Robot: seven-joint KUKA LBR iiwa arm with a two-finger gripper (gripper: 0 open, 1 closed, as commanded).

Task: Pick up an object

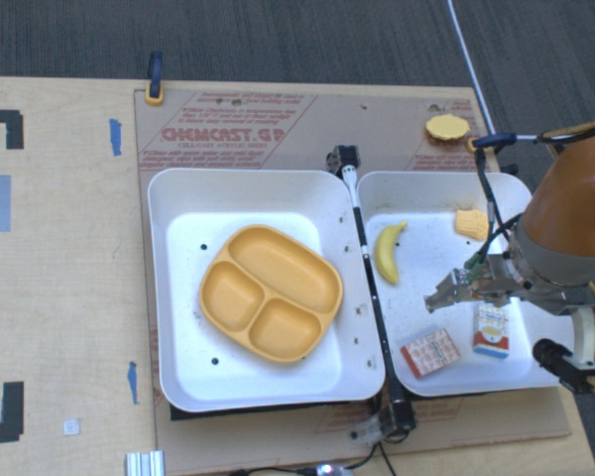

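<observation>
In the right bin lie a yellow banana, a pale yellow wedge, a flat red-patterned box and a small white carton with red and blue print. My gripper hangs low over the middle of this bin, reaching in from the right. It is right of the banana, above the red box and just left of the carton. Nothing shows held in it. The arm's grey and orange body hides the bin's right side.
The left bin holds a yellow three-compartment plate. A yellow disc lies on the cardboard behind the right bin. A black clip sits where the two bins meet at the back. A cable runs across the right bin's back corner.
</observation>
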